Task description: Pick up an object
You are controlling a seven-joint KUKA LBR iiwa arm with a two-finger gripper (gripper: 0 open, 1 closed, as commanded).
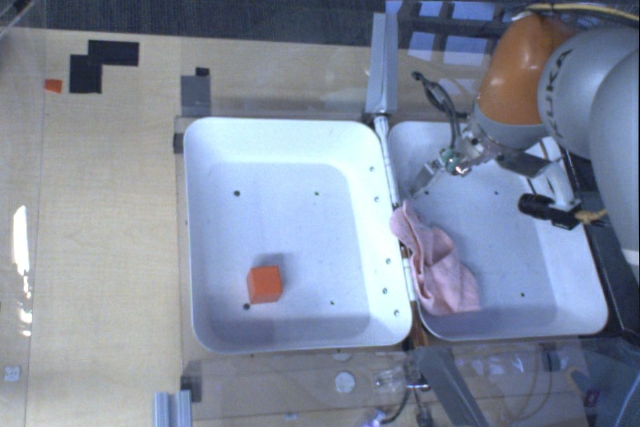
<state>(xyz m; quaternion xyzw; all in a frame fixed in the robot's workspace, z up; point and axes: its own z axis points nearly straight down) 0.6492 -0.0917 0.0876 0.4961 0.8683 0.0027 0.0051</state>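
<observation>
**A:** Cloth (pixel 437 260) or block (pixel 265 284), which does the arm go for? The pink cloth lies crumpled in the right bin (pixel 560 315), against its left wall near the front. The orange block sits alone in the left bin (pixel 210 215), toward the near left corner.

**B:** The claw (pixel 440 167) hangs over the far left part of the right bin, so I judge the cloth the likelier target. It is near the cloth but apart from it, on the far side.

**A:** Is the claw apart or together?

**B:** I cannot tell. It is small and dark against the white floor, and the arm (pixel 560 85) crowds it from the right.

**A:** So what could go wrong?

**B:** The cloth hugs the wall between the bins. A finger coming down there may strike the rim or the wall instead of the fabric. Soft cloth also slips: a pinch on a thin fold may lift one corner and drop it.

**A:** And the block?

**B:** It is well apart from the claw, across the divider. Reaching it means crossing that wall, and a low pass could catch it. A slightly off-centre grip might just push the block away.
</observation>
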